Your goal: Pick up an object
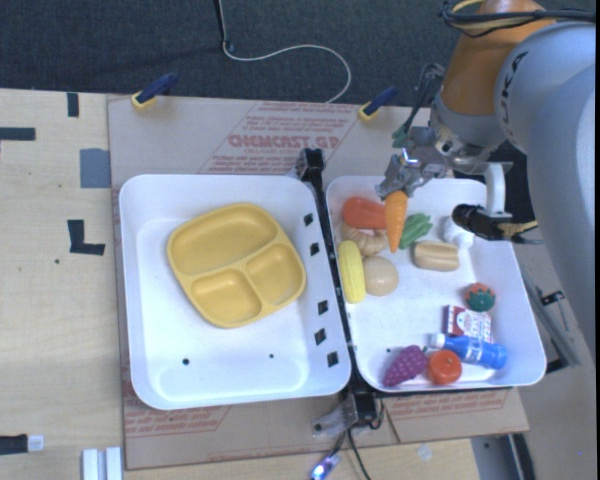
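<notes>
Toy carrot (394,222) sits in the right bin (510,298), near its far edge, blunt orange top up against the pincer (402,180); tip points toward the near edge; green leaf piece just beside it. Likely hollow plastic: light, stiff, smooth, apt to slip along its taper; best gripped across the thick upper end. Pincer hangs right over that top, touching or nearly so; whether its jaws are spread or pinching the carrot I cannot tell.

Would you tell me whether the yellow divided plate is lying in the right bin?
No, the yellow divided plate lies in the left bin, across the divider from the toy food.
</notes>
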`<state>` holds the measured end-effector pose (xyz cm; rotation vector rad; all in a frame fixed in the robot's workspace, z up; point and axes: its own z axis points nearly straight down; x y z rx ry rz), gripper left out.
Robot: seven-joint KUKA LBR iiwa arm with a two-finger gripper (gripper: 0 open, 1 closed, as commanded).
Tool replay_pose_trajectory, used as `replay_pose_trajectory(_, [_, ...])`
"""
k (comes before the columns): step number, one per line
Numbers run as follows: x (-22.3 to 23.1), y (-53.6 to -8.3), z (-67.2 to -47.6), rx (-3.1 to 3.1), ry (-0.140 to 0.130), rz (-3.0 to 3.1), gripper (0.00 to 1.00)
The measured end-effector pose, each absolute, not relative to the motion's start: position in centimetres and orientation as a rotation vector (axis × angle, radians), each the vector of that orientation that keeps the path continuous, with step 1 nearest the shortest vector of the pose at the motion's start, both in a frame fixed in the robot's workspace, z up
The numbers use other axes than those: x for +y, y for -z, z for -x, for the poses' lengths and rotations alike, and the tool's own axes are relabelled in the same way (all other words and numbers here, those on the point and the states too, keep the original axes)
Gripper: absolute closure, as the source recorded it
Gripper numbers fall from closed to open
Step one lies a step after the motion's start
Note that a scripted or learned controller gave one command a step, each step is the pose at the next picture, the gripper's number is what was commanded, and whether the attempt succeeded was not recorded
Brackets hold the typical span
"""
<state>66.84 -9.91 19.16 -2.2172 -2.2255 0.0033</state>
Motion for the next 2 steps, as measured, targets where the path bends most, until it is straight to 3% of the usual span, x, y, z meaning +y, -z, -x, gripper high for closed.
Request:
replay_pose_trajectory(1, [-9.0, -26.9, -59.3, -2.220, 0.001, 2.222, 1.00])
replay_pose_trajectory(2, [-3.2, -33.6, -53.8, -2.230, 0.007, 2.214, 1.00])
